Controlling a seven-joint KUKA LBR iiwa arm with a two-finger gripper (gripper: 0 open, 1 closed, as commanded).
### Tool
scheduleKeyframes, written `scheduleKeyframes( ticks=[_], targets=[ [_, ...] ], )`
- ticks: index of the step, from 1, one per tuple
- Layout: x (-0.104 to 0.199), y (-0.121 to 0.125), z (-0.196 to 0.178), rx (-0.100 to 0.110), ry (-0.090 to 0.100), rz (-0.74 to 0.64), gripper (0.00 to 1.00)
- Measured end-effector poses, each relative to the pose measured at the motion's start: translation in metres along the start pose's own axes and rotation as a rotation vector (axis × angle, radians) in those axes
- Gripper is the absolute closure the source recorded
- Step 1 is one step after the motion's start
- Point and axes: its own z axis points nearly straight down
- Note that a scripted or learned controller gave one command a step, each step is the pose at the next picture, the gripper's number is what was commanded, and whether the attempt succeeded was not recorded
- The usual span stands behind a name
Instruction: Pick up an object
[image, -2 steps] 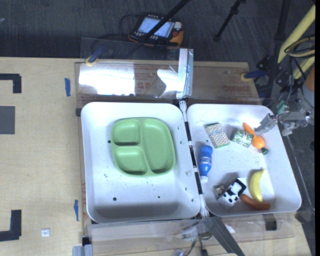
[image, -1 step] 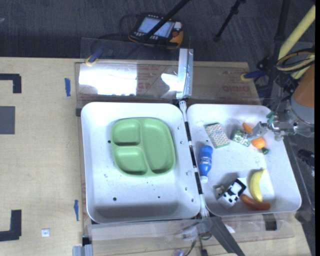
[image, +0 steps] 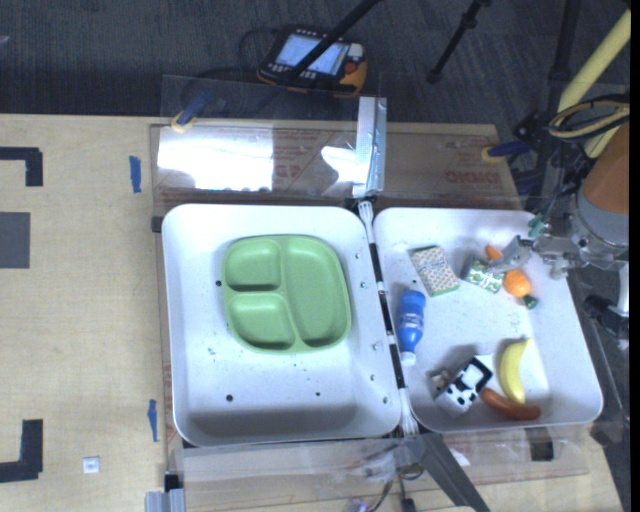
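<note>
Red sausage (image: 511, 405): nearest rim of the right bin (image: 585, 395), touching the banana's lower end.
Banana (image: 513, 367): upright, just above the sausage.
Black-and-white toy (image: 466, 382): left of the banana.
Blue bottle (image: 410, 322): along the divider.
Green tray (image: 286, 291): three compartments, in the left bin (image: 190, 320).
Patterned box (image: 434, 269): farther back.
Orange carrot (image: 518, 285): beside a green packet (image: 484, 275).
Gripper (image: 535, 243): over the far right corner near the carrot; finger state cannot be told.

Wrist band: orange, rounded (image: 610, 185)
Gripper: pale grey metal gripper head (image: 548, 240) with small teal-green marks
Cables: dark, looping above the wrist
</note>
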Motion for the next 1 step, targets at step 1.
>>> scheduleKeyframes(
  ticks=[1],
  targets=[
    [0.0008,0.0011,-0.0001,-0.004,0.0,0.026,0.0]
  ],
)
